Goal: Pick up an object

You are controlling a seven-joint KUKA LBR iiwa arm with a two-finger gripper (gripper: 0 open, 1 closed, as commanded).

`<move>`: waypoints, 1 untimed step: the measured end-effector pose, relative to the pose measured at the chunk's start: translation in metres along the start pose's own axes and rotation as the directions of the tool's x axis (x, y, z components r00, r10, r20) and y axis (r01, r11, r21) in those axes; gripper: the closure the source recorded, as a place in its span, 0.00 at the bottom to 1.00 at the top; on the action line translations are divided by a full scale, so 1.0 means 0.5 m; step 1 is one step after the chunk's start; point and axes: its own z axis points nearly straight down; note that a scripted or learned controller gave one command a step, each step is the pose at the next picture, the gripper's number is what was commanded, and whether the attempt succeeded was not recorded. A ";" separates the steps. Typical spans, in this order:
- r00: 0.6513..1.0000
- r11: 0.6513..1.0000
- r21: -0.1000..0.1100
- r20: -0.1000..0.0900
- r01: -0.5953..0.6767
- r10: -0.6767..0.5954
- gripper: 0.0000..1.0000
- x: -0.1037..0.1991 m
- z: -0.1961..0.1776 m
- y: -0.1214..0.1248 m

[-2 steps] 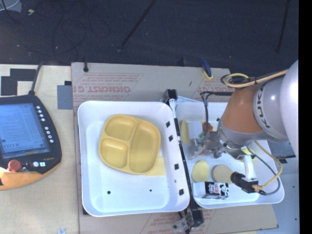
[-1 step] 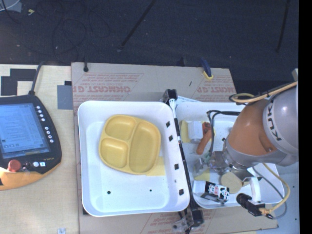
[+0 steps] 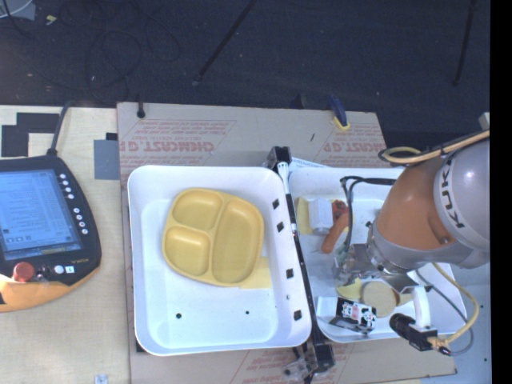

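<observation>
A fixed camera looked down at a slant on two shallow white bins set side by side on a cardboard-covered bench. The left bin point(image 3: 152, 294) held a yellow divided plate point(image 3: 214, 235) with three compartments, lying flat near the bin's middle. The right bin point(image 3: 320, 184) held a small clutter of objects: an orange carrot-like piece point(image 3: 334, 227) with its long axis running slantwise from upper right to lower left, a pale box-like item point(image 3: 320, 212) just beside it, a round tan disc point(image 3: 379, 298), and a small black-and-white item point(image 3: 356, 314) near the bin's front edge. The grey arm point(image 3: 436, 210) with its orange band reached in from the right and hung low over the right bin, its gripper point(image 3: 352, 262) pointing down among the clutter. The wrist hid the jaws, so their state could not be told. The carrot-like piece lay just up and to the left of the gripper, the tan disc just below it; both were far nearer than the yellow plate. A tablet-style control pendant point(image 3: 40, 218) rested on the bench, well to the left.
</observation>
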 end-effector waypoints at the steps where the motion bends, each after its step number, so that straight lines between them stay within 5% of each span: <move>1: 1.000 1.000 -0.004 0.006 0.010 -0.010 1.00 0.140 -0.182 0.033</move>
